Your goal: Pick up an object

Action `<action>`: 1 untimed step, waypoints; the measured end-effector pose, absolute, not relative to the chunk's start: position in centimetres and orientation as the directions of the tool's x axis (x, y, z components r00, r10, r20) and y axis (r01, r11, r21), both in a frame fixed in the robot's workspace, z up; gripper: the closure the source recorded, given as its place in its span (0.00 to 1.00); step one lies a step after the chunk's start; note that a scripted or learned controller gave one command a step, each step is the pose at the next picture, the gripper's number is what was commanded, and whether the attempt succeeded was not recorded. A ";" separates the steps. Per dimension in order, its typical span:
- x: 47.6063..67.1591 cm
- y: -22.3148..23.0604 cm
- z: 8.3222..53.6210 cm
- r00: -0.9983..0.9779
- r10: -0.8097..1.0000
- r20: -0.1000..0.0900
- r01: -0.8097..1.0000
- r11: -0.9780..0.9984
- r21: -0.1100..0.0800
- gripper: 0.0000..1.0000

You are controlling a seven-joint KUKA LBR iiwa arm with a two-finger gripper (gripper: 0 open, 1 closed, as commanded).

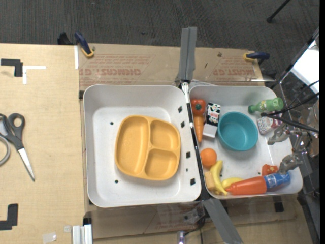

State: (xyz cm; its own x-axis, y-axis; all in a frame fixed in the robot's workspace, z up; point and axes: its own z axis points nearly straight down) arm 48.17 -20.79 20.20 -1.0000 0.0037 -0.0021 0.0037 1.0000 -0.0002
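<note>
The right bin (231, 91) crowds the pickable items: a teal bowl (237, 131) at centre, an orange (208, 157) at eight o'clock. The claw (284, 147) hangs at three o'clock; I cannot tell its state. The yellow divided plate (148, 147) fills the left bin (96, 146)

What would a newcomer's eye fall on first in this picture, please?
Probably the yellow divided plate, alone in the left bin. Next, the teal bowl in the right bin, crowded by a carrot, an orange and a banana.
</note>
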 end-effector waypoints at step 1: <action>55.2 -21.3 9.8 -0.998 0.056 -0.005 0.056 0.998 -0.001 0.00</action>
